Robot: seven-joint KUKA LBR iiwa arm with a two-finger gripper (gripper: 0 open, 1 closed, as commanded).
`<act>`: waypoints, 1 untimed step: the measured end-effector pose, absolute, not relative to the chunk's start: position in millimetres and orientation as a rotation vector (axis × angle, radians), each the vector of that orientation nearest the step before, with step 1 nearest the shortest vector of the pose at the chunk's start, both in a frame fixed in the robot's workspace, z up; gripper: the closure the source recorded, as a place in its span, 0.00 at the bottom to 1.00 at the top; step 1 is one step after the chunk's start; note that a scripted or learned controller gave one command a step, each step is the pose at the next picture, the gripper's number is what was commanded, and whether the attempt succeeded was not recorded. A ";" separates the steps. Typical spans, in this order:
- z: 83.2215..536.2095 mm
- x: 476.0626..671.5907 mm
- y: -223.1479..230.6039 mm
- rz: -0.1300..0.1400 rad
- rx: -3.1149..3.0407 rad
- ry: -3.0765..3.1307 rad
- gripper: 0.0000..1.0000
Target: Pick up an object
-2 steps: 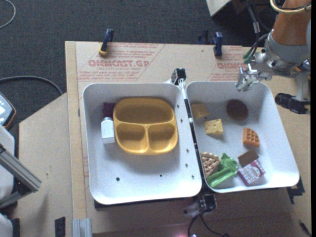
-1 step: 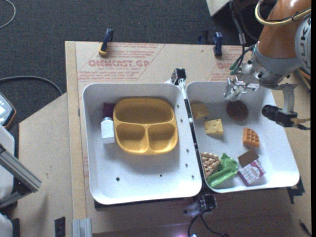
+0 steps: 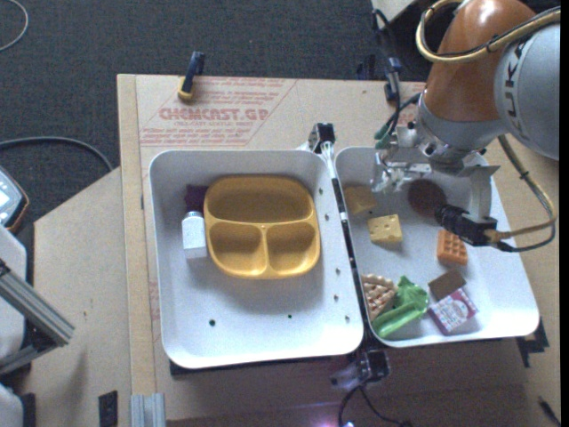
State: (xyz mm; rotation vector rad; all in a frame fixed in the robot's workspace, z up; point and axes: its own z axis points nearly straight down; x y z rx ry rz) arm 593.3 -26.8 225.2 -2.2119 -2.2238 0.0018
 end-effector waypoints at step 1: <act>214.7 582.9 -8.6 0.003 -2.216 -2.221 1.00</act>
